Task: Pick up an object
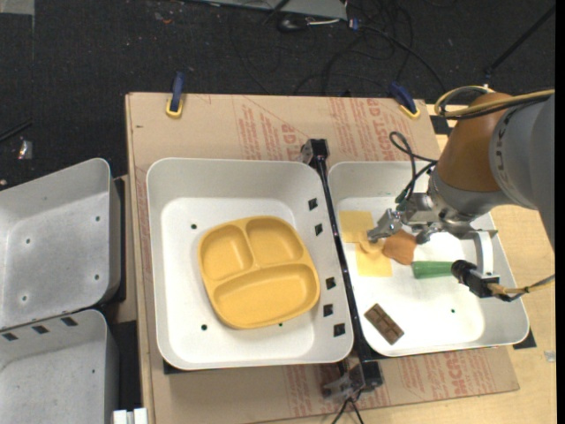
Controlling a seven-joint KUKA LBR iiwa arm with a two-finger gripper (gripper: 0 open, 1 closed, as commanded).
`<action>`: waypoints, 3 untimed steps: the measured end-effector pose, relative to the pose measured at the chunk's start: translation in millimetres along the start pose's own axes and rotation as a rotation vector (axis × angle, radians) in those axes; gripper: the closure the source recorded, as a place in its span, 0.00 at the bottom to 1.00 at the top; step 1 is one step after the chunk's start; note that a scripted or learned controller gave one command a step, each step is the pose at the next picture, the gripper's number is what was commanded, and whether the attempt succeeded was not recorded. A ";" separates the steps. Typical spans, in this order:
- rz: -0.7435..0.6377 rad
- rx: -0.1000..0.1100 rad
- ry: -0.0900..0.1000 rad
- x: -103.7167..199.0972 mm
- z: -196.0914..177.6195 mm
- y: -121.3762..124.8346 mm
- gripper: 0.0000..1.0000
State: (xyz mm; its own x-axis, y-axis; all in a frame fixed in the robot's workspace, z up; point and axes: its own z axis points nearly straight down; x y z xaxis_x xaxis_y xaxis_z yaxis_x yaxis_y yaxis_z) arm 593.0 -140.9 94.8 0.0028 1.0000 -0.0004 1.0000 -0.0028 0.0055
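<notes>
The claw (395,232) hangs over an orange lump (400,249) mid right bin (441,332), near its left wall (grip impossible to tell). Reaching step, I judge; next, closing squarely, then lifting.

— What sits where on the surface (229,113)?

— Two bins side by side. The left bin (168,193) holds a divided plate (258,270) near its middle.

— And the right bin (508,325)?

— A flat square (355,224) lies at its left, another square (374,263) just in front of it. A rounded piece (400,249) lies beside them, a short cylinder (432,269) to its right, and a small bar (384,323) nearer the front. The pincer (393,225) hangs above the rounded piece.
</notes>
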 end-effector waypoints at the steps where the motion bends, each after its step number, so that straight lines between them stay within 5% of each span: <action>1: -0.001 -0.007 -0.006 -1.5 -13.6 1.6 1.00; 3: -0.004 -0.001 -0.002 -12.2 -118.2 17.9 1.00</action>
State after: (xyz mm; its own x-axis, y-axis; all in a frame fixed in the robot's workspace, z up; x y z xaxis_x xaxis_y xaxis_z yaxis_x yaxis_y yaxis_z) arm 610.2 -153.0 213.1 -0.0016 1.0000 -0.0023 1.0000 0.0017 0.0064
